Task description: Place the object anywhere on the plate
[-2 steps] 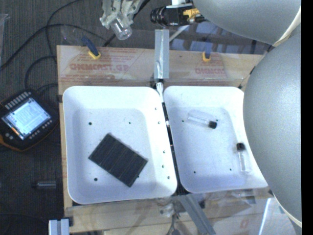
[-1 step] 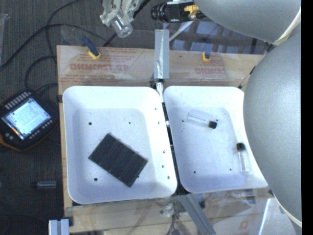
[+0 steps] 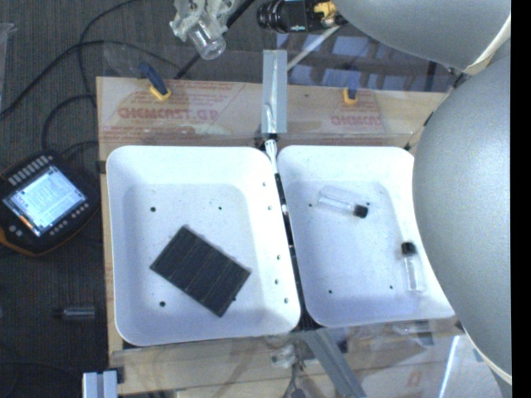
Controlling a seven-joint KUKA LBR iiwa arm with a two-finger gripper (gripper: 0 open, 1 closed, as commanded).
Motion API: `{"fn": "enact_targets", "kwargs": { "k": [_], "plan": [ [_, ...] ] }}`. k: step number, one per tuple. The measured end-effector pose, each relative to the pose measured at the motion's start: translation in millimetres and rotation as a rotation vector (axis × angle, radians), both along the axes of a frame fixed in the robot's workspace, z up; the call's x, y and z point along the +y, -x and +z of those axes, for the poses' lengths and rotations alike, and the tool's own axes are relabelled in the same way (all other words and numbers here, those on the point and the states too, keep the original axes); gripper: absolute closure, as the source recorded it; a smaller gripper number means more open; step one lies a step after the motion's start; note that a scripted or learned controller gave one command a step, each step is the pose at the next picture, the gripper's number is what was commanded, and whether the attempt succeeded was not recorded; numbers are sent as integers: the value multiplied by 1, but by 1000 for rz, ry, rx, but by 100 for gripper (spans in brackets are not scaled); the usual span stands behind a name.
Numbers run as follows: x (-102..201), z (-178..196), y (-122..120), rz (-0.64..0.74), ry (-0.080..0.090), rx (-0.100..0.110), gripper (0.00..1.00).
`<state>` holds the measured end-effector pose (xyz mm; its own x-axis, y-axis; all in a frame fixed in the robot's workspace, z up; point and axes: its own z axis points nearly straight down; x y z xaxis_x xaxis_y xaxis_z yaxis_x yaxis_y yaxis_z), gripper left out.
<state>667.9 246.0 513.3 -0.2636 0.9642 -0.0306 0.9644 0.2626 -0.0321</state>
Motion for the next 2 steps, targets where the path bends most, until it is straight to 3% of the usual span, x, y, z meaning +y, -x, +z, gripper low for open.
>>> {"fn": "enact_targets", "kwargs": {
  "k": [2],
  "plan": [
    [3, 15, -1, 3, 5, 2, 100]
  ]
}}
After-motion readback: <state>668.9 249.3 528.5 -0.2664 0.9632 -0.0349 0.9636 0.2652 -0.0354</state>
